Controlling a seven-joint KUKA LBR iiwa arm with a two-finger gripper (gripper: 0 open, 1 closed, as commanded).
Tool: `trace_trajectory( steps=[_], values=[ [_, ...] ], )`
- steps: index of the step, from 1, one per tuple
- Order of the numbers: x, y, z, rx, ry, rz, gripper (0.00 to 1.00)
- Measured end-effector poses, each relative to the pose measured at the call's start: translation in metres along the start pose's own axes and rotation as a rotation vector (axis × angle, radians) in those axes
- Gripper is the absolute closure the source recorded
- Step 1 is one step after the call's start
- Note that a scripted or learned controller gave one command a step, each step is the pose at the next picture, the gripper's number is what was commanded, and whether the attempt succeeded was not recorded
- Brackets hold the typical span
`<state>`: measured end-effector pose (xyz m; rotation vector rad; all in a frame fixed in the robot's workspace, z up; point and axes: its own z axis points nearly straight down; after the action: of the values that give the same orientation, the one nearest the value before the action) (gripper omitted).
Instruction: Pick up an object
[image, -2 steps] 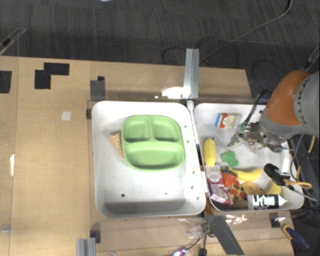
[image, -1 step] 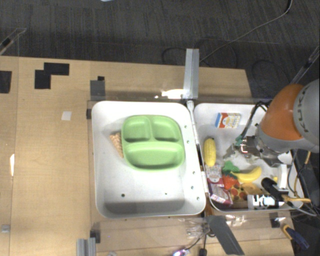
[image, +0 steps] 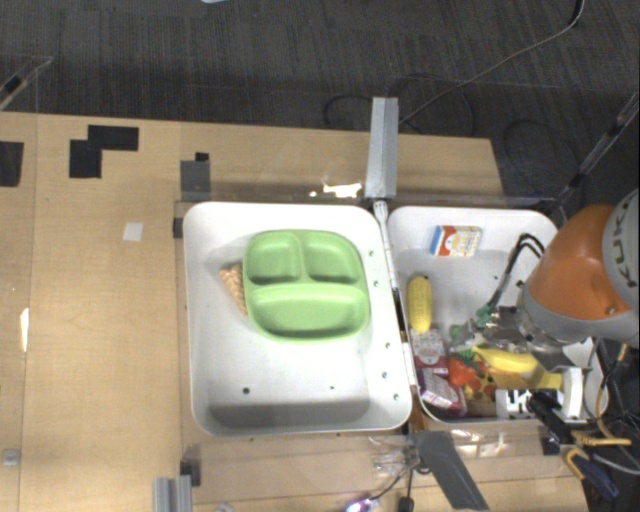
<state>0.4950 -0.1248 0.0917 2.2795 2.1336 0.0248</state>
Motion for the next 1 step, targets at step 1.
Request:
trace_trajectory(
  steps=[1],
  values=[
    [0.0111,0.0426,0.0021,0.007,0.001,-0.045,0.00]
  ],
)
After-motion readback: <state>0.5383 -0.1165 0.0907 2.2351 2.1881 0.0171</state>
